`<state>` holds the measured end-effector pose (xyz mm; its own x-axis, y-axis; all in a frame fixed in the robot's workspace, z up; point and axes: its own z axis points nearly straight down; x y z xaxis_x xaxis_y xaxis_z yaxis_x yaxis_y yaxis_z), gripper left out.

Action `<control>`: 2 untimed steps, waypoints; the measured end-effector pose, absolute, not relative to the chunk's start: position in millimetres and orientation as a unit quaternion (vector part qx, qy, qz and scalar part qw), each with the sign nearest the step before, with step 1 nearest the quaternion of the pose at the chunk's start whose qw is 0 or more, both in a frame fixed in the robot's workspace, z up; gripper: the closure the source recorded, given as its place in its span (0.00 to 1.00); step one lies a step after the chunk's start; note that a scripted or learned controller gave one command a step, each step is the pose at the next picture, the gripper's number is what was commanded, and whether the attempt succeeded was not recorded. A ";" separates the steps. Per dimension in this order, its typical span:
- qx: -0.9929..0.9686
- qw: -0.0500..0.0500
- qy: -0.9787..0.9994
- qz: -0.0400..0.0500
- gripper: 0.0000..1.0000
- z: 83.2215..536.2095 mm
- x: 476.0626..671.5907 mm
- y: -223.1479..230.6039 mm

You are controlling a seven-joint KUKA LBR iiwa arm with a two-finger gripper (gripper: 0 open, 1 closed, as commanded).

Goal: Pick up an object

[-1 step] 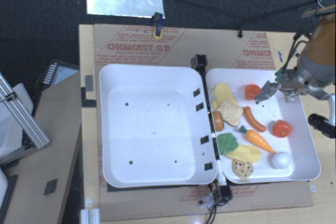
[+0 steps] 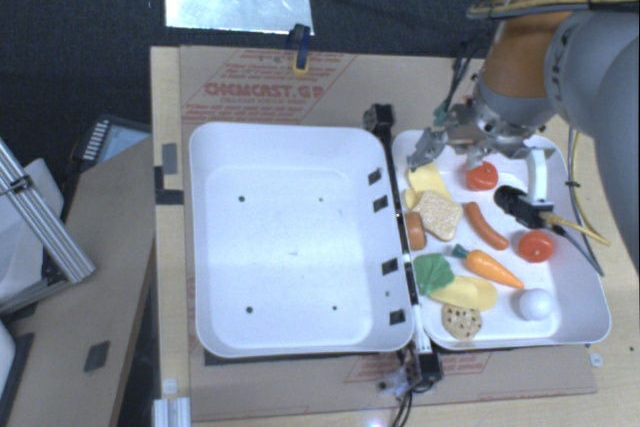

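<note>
Crowding the right bin [image 2: 585,315]: toy foods; left bin [image 2: 290,235] bare.

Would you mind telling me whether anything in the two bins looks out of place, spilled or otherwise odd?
Nothing looks spilled or damaged. The toy foods, among them a carrot, a cracker and a white egg, all lie inside the right bin. The gripper hangs over that bin's far end.

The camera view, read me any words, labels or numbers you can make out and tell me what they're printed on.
Red print on the cardboard sheet above the left bin: too blurred to read with certainty.
Red print on the cardboard edge below the bins: too small to read.
</note>
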<state>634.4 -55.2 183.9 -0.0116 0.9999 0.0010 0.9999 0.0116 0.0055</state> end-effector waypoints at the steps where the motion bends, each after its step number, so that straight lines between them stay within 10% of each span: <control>1: 0.704 0.001 0.710 0.002 0.00 185.3 654.4 -14.8; 2: 0.703 -0.001 0.711 0.001 0.00 187.6 627.4 72.9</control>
<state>627.4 72.9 187.6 -0.0109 0.9999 0.0023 0.9999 0.0109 -0.0004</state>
